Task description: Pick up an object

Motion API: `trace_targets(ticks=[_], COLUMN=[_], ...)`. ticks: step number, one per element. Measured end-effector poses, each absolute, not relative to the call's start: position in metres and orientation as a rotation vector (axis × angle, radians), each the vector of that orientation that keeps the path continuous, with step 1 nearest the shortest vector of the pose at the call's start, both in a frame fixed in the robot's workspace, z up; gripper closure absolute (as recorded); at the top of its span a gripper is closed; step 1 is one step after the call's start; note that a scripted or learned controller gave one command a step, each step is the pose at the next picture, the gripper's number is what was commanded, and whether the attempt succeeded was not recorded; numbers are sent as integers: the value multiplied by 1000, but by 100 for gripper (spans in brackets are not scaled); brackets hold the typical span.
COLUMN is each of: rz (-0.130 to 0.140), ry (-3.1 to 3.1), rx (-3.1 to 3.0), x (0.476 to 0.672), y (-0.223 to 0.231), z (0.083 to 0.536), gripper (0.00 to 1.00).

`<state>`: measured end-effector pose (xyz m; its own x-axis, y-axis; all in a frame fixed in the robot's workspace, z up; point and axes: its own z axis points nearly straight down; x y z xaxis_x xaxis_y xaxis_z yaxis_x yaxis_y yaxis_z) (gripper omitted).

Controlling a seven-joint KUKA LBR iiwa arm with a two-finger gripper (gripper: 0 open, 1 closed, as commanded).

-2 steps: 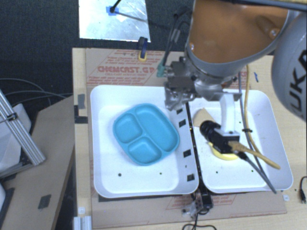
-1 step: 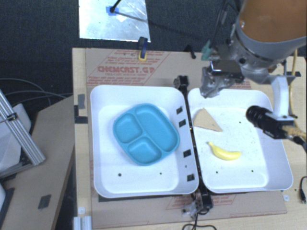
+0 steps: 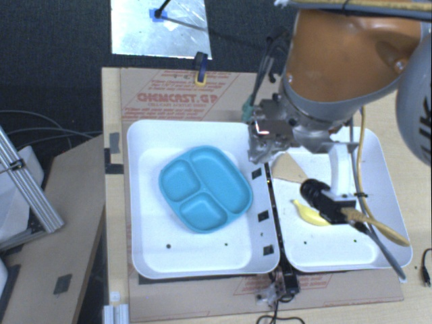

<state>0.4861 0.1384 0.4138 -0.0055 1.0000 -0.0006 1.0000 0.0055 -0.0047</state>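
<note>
A blue three-compartment plate (image 3: pixel 204 187) lies in the middle of the left bin (image 3: pixel 145 248). In the right bin (image 3: pixel 337 252) a small yellow banana-shaped object (image 3: pixel 309 214) rests near the centre. A tan flat piece (image 3: pixel 291 169) lies closer to the divider. A tan-handled utensil (image 3: pixel 381 227) lies slanted toward the bin's right corner. My gripper (image 3: pixel 260 150) hangs over the divider between the bins, at their far end, just above and right of the plate. Nothing shows between its tips.
The arm's large orange and grey body (image 3: pixel 344 46) covers the far part of the right bin. Black clips (image 3: pixel 263 216) sit along the divider. A cardboard sheet (image 3: pixel 179 93) lies under both bins, and a shiny panel (image 3: pixel 160 19) lies beyond it.
</note>
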Motion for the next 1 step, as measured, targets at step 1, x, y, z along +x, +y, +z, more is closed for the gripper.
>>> trace_targets(ticks=[1], rz=[0], ry=[-2225], rx=[-2218], x=[486], y=[136], z=[417], gripper=[0])
